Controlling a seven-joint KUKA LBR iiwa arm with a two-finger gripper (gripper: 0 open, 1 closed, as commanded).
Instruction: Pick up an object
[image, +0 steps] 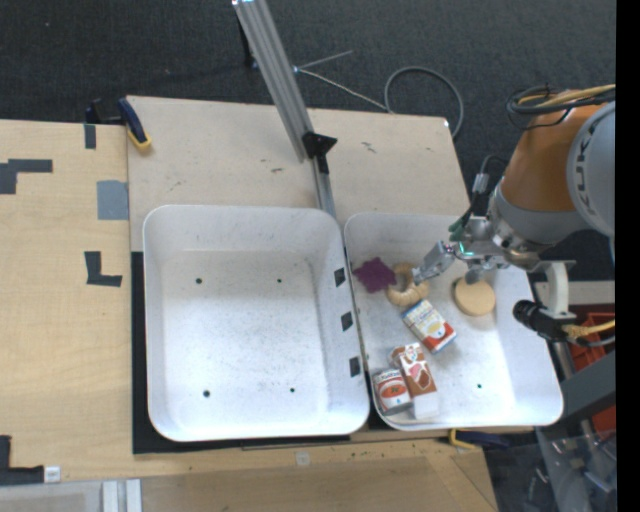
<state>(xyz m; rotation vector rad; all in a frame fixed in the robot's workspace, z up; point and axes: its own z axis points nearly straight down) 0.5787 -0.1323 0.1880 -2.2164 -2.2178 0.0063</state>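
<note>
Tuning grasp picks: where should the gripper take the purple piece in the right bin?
Probably straight from above, fingers across its narrower width. The purple piece lies flat and apart on the right bin floor; the bin's left wall and a tan ring to its right crowd a sideways approach. The gripper hangs just right of it.

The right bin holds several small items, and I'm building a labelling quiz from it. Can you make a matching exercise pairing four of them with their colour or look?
Things:
1. flat scrap
2. round disc
3. small carton
4. can

Looks:
A. tan
B. purple
C. silvery top, red label
D. white with red end, lying tilted

Pairs: 1-B, 2-A, 3-D, 4-C. All lie in the right bin, near the gripper.
</note>
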